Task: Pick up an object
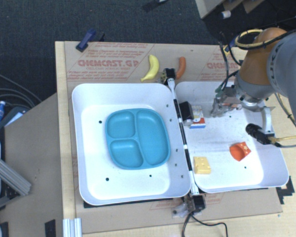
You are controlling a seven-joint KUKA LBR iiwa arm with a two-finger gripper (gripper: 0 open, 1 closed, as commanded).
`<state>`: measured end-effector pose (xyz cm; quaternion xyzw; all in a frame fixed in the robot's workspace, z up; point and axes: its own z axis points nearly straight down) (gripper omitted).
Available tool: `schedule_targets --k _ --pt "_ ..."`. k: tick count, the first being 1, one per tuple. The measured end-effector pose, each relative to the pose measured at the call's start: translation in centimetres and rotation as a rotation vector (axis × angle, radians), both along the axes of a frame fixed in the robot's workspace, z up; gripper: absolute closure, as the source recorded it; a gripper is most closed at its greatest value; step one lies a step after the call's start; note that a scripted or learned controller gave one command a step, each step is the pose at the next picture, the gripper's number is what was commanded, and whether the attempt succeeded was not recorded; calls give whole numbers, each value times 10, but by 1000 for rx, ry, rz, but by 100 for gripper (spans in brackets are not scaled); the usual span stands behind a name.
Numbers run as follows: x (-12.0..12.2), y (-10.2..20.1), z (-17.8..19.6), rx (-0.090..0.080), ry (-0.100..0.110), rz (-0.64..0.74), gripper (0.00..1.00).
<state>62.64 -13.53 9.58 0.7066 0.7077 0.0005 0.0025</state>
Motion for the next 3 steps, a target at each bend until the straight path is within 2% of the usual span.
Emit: schedule_targets --k 1,2,3 --pt "0 0 0 0 0 0 0" --pt "10 35 -6 -6 -6 -4 0" --pt "12 39 5 1 -8 -2 100"
